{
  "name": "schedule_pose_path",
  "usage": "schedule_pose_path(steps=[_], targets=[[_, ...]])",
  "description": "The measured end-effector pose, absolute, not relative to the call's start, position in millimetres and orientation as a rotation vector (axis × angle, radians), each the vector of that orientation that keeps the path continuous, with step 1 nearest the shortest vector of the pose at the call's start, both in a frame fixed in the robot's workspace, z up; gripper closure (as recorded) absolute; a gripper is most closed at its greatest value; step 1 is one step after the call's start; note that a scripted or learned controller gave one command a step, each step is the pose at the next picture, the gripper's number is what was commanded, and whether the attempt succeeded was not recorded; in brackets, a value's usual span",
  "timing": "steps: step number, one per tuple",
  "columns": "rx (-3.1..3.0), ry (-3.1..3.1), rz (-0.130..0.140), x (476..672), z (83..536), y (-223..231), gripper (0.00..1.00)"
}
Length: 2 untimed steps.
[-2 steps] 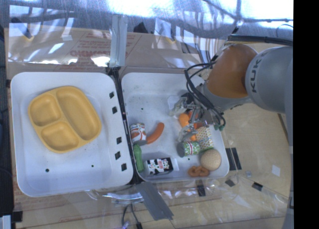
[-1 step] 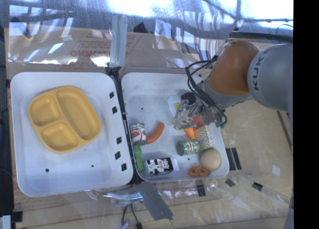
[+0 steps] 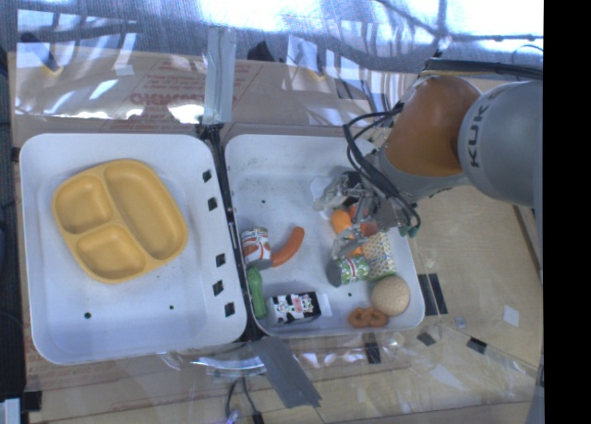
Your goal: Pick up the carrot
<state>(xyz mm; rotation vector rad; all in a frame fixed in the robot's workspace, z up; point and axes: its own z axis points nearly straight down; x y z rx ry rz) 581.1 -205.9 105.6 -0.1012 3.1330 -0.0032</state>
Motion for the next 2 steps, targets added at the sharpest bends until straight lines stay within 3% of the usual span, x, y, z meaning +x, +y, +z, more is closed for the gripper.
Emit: schedule_pose_path(steps=[1,2], targets=[[-0.111,3.129,-0.005,583.1,116.8,-204.5,1.00],[-0.113,3.130,-0.004,583.0,116.6,-204.3,0.00]])
